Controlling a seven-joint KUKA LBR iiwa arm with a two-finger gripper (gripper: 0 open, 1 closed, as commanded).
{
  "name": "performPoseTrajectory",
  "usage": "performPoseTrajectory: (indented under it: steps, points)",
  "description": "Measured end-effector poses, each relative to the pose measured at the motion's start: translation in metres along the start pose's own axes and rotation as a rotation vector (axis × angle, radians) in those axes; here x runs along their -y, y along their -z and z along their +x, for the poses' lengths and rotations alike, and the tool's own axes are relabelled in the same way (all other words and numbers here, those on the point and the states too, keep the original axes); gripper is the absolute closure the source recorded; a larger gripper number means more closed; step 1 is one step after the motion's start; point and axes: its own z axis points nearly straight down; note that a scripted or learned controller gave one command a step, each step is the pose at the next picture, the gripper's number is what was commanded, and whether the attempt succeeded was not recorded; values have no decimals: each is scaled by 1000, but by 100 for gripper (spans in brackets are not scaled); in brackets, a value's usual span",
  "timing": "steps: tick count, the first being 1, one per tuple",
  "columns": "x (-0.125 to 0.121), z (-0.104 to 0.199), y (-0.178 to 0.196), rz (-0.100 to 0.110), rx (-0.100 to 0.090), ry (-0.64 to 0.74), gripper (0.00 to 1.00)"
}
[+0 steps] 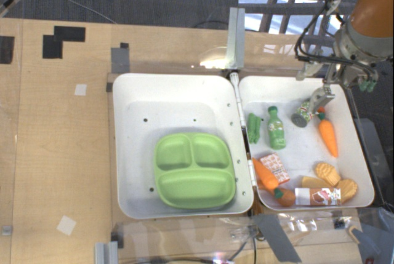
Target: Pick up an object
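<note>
The arm (369, 16) reaches in at the upper right, over the far corner of the right bin (363, 195). Its hand (306, 114) hangs low inside that bin, and I cannot tell whether it is open or closed. Just beside the hand, to the right, lies a carrot (328, 135). To its left a green bottle (275, 128) lies on the bin floor, with a green pod (253, 128) further left near the bin's wall. Toward the near edge sit a second carrot (265, 175), a red-and-white packet (274, 166), a flat box (317, 196) and some pastries (335, 180). The left bin (132, 96) holds a green tray (194, 170) with three compartments. Both bins rest on the table (55, 152).
</note>
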Motion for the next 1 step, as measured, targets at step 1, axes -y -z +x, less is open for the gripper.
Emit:
performPoseTrajectory:
  steps: [1]
  points:
    - [49,4,-138,-3,-11,119,0]
